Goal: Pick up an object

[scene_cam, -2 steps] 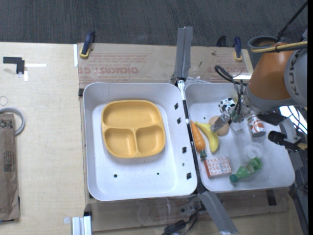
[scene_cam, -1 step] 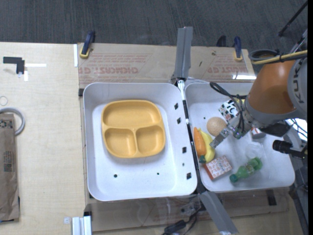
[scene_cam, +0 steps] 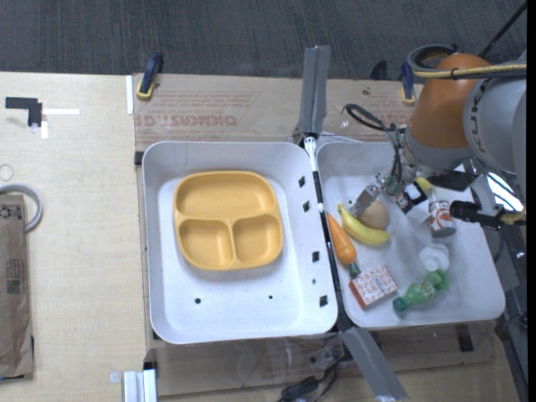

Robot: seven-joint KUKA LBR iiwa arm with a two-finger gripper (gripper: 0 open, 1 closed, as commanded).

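From my remote station, the nearest items in the right bin [scene_cam: 469, 304] sit toward its 6 o'clock edge: a green bottle [scene_cam: 421, 291] lying on its side and, at its 9 o'clock, a small patterned box [scene_cam: 373, 286]. Farther in, a carrot [scene_cam: 342, 238] lies along the bin's 9 o'clock wall, with a banana [scene_cam: 363, 225] just beside it, touching a brownish round item [scene_cam: 377, 215]. A small can [scene_cam: 441, 217] stands at 3 o'clock of these. The gripper [scene_cam: 369, 198] hangs over the banana's far end; I cannot tell how its tips are set, and nothing visibly sits between them. In the left bin [scene_cam: 167, 308], a yellow divided tray [scene_cam: 228, 219] rests near the centre.
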